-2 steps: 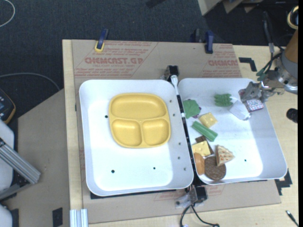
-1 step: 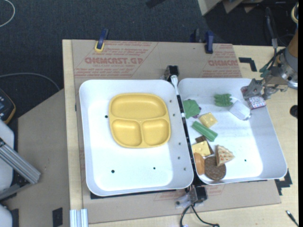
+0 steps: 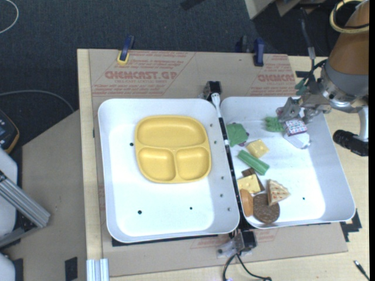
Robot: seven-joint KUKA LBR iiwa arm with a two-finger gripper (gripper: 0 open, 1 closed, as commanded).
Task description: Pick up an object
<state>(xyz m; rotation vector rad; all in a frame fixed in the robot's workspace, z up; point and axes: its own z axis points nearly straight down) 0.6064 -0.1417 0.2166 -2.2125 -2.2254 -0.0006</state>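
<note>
Toy food [image 3: 258, 174] lies scattered in the right bin [image 3: 328, 186]; the pieces look light, stiff and slick (best pinched across narrow sides). My pincer [image 3: 295, 120] hangs over the bin's far part, arm reaching in from the right; its opening I cannot tell.

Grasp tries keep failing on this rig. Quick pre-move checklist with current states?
1. Gripper is over the right bin: ok, it sits at the far side of that bin.
2. Something between the fingers: cannot tell, a small patterned piece shows right at the tip.
3. Finger opening readable: cannot tell.
4. Targets in reach: ok, toy food pieces cluster by the bin's left wall.
5. Targets separated: not ok, the near pieces overlap each other.
6. Yellow tray lies flat in the left bin: ok.
</note>
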